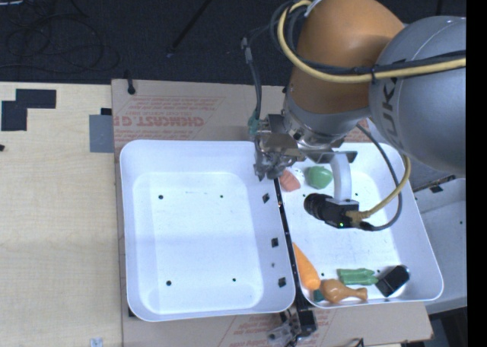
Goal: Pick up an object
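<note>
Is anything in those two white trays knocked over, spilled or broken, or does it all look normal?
Nothing stands out. The small toys, an orange carrot, a green piece, a pink piece and a black block, lie loose in the right bin, scattered but intact. The end effector hangs over the divide between the bins.

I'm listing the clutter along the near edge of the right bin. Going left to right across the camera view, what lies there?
Orange carrot → tan toy piece → green block → black block.
</note>
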`<state>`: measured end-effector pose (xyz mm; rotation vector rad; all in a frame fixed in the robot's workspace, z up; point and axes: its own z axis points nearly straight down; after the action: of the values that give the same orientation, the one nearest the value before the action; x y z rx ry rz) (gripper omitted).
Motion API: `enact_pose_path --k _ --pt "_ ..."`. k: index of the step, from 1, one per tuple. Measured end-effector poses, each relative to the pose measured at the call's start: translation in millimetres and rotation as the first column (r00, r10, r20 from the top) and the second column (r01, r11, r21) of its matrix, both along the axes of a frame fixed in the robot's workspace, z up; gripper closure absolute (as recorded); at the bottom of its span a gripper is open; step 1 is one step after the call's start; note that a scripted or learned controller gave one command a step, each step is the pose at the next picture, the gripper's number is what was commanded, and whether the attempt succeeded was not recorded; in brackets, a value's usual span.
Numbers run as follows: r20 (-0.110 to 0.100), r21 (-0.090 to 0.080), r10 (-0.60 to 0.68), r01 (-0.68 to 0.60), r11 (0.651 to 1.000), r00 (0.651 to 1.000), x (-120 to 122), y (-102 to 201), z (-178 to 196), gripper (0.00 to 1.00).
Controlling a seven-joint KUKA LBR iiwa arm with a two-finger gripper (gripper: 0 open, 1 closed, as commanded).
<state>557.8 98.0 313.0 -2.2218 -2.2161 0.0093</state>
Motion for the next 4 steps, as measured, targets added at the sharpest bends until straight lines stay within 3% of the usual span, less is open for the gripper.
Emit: enact_pose_path --k 1,2,3,4 --pt "-0.01 -0.002 0.002 -0.002 1.0 1.0 24 -7 -122 1.0" --pt "0.008 0.001 0.005 -0.005 1.0 1.0 78 14 -230 1.0" --pt "0.0 0.003 0.008 -0.008 1.0 1.0 57 72 -226 1.0" --pt "-0.002 0.003 0.01 -0.01 1.0 1.0 -44 150 -225 1.0"
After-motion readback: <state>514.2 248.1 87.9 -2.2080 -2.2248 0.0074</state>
